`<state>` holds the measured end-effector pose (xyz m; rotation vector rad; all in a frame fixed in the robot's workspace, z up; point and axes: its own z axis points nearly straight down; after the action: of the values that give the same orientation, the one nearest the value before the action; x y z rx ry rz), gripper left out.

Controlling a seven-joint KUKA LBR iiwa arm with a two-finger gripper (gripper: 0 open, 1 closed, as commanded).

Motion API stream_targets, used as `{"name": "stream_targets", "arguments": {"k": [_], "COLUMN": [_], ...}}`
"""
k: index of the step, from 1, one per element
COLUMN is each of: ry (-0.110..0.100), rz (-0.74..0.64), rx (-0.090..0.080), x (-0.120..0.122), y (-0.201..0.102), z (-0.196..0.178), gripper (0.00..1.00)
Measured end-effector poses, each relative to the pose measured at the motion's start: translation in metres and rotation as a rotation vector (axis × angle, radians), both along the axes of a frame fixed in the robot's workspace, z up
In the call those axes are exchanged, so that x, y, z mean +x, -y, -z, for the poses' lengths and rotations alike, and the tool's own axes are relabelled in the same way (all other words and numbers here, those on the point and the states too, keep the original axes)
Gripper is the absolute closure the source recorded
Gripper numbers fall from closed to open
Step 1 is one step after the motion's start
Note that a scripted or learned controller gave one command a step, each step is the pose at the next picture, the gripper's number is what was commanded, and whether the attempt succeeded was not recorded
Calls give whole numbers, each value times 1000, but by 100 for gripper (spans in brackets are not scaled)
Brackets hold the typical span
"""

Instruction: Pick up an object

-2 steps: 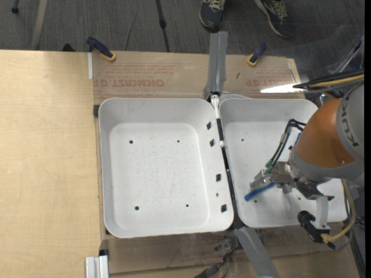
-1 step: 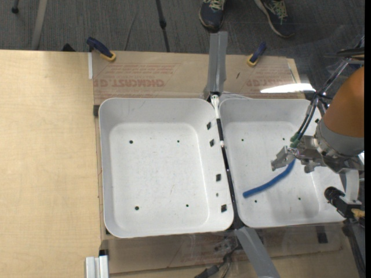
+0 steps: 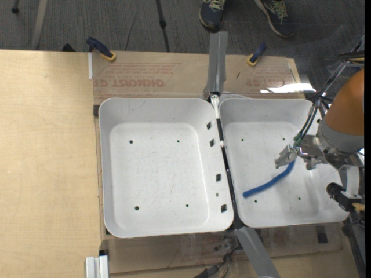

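A long, slim blue object (image 3: pixel 265 185) lies slantwise in the right bin (image 3: pixel 255 216), running from the bin's lower middle up to the right. Its upper right end meets the underside of my gripper (image 3: pixel 288 160), which hangs over the right half of that bin. The grey arm with its orange band (image 3: pixel 348 106) comes in from the right edge. The blue object's top end is hidden beneath the gripper, so I cannot tell whether it is held or just lying under it.
The left bin (image 3: pixel 110 172) sits beside the right one, with a row of black clips (image 3: pixel 219 161) along their shared rims. Cables run down the arm's wrist. A wooden bench top (image 3: pixel 46 155) spreads to the left. Two clamps (image 3: pixel 101 48) grip the cardboard at the back.
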<state>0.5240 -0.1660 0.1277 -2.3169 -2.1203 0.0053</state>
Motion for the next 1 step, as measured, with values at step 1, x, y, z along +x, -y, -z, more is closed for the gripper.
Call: {"name": "stream_targets", "arguments": {"k": [1], "ry": [5], "rz": [-207], "rx": [-1], "x": [-46], "y": [-41], "z": [35], "gripper": [0]}}
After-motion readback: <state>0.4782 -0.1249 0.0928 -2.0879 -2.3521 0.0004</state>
